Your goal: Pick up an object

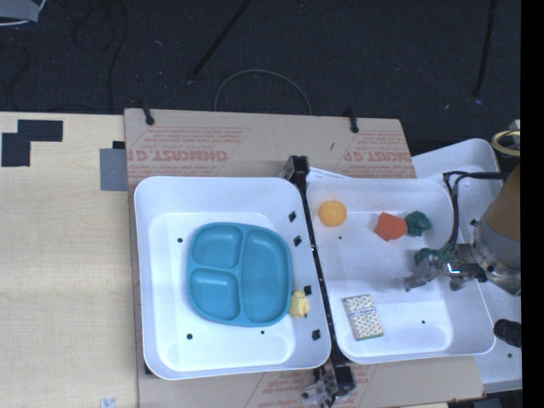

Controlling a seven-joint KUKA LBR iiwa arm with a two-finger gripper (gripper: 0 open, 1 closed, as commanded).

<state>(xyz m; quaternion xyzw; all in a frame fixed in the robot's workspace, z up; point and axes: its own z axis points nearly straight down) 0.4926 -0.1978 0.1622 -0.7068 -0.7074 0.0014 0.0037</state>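
White bins sit side by side mid-frame. Over the right bin (pixel 425 334), at its right edge, the gripper (pixel 422 270) hangs with fingers spread, nothing between them. Just above it lie a teal object (pixel 417 223) and a red block (pixel 390 226), touching; an orange ball (pixel 332 213) farther left. Lower down, a patterned card (pixel 363 316). Left bin (pixel 161 330): blue divided plate (pixel 238 273), small yellow piece (pixel 299 303) at its lower right.

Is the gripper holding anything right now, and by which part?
Nothing held. The gripper hangs over bare floor of the right bin, below the teal object, touching no object.
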